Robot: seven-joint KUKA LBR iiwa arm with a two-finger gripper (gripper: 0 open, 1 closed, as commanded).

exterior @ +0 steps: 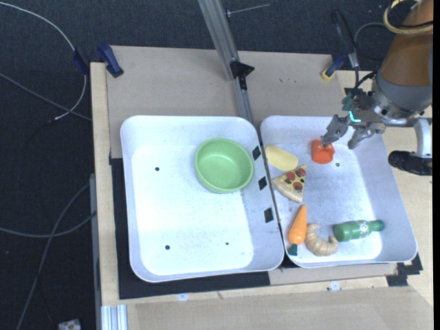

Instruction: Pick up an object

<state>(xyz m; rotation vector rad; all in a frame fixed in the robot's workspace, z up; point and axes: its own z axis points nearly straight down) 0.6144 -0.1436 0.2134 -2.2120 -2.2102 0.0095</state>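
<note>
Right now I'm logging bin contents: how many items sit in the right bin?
6: yellow piece, orange-red item near the back, pizza slice mid-left, carrot, croissant and green bottle along the front.

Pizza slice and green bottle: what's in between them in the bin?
In the camera view, the stretch between the pizza slice and the green bottle is bare white bin floor. The carrot and croissant lie below that line.

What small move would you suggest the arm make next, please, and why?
Probably shift the hand slightly toward the left bin and lower it over the small red object. Its open fingers sit just up and right of that object, which lies apart from the other toys in the right bin.
</note>
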